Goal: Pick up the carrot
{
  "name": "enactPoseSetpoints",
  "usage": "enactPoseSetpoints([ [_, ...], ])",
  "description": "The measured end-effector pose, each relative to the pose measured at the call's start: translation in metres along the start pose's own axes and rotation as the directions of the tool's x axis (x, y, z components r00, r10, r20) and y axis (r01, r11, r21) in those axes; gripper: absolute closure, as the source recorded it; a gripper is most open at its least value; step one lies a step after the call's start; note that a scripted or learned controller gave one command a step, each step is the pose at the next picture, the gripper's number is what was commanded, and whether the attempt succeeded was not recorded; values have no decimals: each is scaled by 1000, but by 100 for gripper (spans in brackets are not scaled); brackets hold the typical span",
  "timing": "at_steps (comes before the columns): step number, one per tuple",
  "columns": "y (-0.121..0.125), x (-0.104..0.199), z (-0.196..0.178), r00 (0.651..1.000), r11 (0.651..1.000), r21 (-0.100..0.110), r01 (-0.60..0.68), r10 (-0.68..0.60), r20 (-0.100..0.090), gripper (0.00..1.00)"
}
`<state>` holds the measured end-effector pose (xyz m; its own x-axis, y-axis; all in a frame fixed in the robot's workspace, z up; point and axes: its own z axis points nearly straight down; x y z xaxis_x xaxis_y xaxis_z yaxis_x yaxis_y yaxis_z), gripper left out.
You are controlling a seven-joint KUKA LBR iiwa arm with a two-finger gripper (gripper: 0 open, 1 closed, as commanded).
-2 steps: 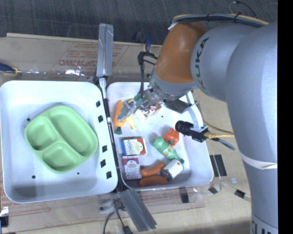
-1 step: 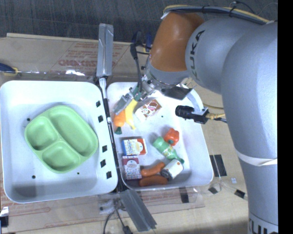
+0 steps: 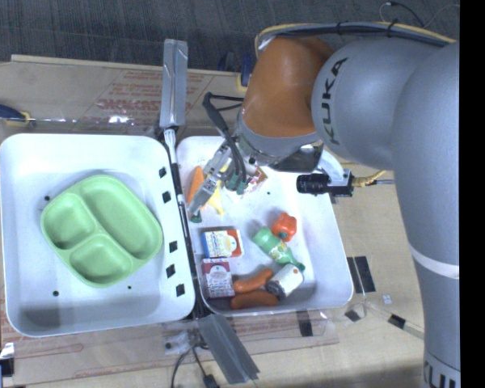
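Observation:
The carrot [image 3: 194, 181] is a thin orange piece lying at the far-left side of the right bin [image 3: 331, 241], close to the wall between the two bins. My gripper [image 3: 200, 203] reaches down from the right and hangs right beside and partly over the carrot, its tip just below the carrot's near end. A yellow item [image 3: 216, 200] lies against the gripper's right side. The gripper body hides part of the carrot, and I cannot make out whether anything sits in its grasp.
The right bin also holds two small boxes [image 3: 221, 242], a red pepper [image 3: 284, 225], a green bottle [image 3: 272, 245], sausages [image 3: 253, 282] and a white-capped jar [image 3: 287, 280]. A green divided plate [image 3: 101, 229] lies in the left bin [image 3: 24, 297].

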<state>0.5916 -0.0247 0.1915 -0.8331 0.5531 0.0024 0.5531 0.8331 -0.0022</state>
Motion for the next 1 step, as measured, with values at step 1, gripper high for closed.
enactPoseSetpoints([
  [1, -5, -44, -1, 980, 980, -1, 201, -201, 5, 0],
])
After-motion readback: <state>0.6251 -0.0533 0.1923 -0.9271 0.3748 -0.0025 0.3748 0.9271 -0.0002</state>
